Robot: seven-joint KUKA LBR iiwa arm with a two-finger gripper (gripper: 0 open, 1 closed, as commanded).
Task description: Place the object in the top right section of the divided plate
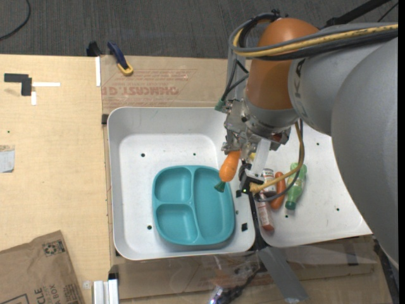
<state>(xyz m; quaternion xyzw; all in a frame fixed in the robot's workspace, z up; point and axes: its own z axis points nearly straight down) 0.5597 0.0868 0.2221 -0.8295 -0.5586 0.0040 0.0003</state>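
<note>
The grey arm (354, 106) enters from the right side of the bench, its orange band (278, 62) above the wrist, and leans over the divide between the two white bins. The gripper (235, 157) points down above the right edge of the left bin (126, 170). A toy carrot (229, 167) hangs from it, tilted, its orange body just below the fingers and its green tip (220, 186) lowest. The top of the carrot sits at the fingers, which appear closed on it, though the contact itself is partly hidden by the wrist hardware.

The teal divided plate (193, 205) lies flat in the left bin, toward that bin's near right corner. It has three sections: one long section along its right side and two smaller ones on its left. The carrot's green tip is over the upper end of the long right section, close to the plate's rim; whether it touches the plate cannot be told.

In the right bin (329, 214), near its left wall, lies a small cluster of toy items: a green piece (295, 185), an orange piece (277, 198) and a red-and-white piece (262, 214), touching or overlapping.

A blue-and-yellow clamp (120, 59) lies at the far edge of the bench, and a cardboard box (38, 271) occupies the near left corner.
</note>
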